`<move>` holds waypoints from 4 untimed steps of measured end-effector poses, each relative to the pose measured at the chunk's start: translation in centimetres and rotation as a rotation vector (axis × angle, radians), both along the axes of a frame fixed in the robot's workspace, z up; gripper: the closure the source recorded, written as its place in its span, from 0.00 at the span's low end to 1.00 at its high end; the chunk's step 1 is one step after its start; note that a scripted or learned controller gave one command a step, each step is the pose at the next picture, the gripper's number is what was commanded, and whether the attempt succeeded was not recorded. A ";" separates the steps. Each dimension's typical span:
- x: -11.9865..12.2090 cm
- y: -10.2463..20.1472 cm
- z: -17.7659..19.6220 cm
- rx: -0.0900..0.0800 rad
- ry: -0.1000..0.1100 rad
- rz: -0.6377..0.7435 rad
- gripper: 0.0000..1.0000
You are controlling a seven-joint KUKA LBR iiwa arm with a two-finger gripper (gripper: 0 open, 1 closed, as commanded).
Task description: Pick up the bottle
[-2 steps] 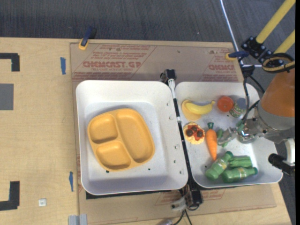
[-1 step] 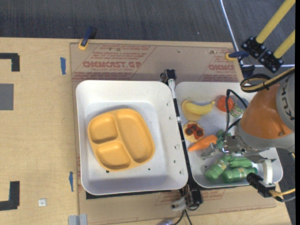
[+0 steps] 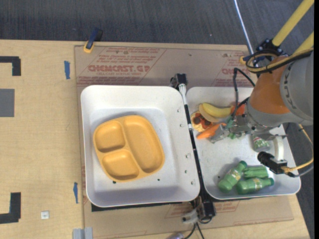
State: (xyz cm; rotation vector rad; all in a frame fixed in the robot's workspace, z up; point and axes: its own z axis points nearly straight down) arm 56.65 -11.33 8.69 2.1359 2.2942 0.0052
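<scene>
Here, bottle (image 3: 247,178) below tool (image 3: 230,131), apart.

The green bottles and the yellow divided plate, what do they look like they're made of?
The green bottles look like glossy plastic: bright highlights run along their sides, and they carry printed labels. The yellow divided plate looks like moulded plastic with a smooth, low-sheen finish: soft rounded ridges split it into three compartments, in one even colour. Neither material is certain from this view.
</scene>
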 end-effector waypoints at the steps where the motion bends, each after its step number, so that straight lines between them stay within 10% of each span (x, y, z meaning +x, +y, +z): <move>1: 1.5 1.3 0.0 0.000 0.001 -0.284 0.00; 2: 1.6 1.3 1.1 -0.002 -0.002 -0.283 1.00; 3: 1.6 1.3 1.1 -0.003 -0.001 -0.283 0.00; 4: 4.4 0.1 -0.1 0.005 0.008 -0.716 0.00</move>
